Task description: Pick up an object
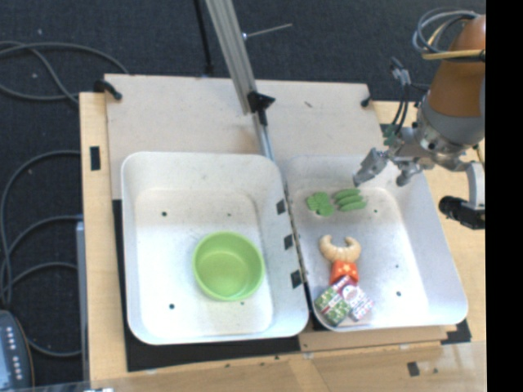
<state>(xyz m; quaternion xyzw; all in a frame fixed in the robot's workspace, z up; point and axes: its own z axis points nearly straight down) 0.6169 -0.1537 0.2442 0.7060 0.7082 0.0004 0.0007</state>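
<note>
My pincer [384, 168], fingers spread and empty, hangs over the right white bin's [425, 243] far edge, just beyond the flat green leaf-shaped toy [337, 202], placed to descend onto it.

We take this for a robotics lab: the wooden bench [188, 113] stands on dark carpet [82, 15], loose cables [33, 64] beside it, an aluminium camera mast [231, 43] rising behind it.
</note>
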